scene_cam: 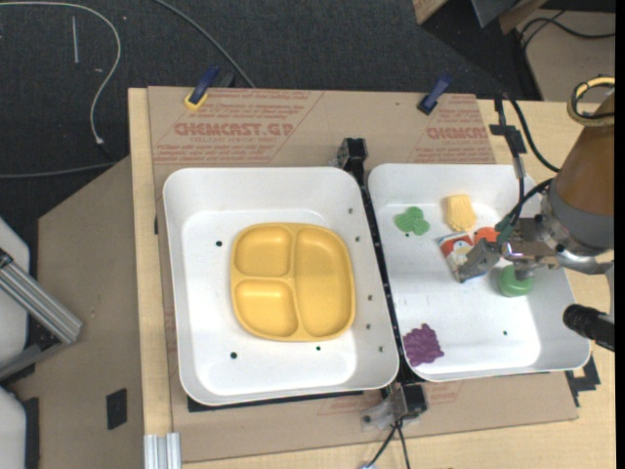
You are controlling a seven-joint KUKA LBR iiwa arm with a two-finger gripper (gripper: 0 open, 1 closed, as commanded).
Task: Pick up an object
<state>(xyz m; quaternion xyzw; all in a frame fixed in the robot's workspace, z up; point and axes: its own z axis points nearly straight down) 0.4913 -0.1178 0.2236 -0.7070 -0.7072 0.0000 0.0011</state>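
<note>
Cardboard sheeting [293, 115] covers the bench under two white bins. Nearest the camera, at the lower edge of the right bin [547, 355], lies a purple grape cluster [422, 343]. Further up, in the middle of that bin, the gripper [476, 259] hangs low over the floor, reaching in from the right of the frame; whether its fingers are open or shut cannot be told. A red and white object [455, 245] sits just beside the fingertips on their left, and a green round piece [515, 282] lies just below the wrist. Beyond these, a yellow block [459, 211] and a green leafy piece [412, 222] rest near the bin's upper part. The left bin [195, 213] holds a yellow divided plate [293, 281] at its centre.
</note>
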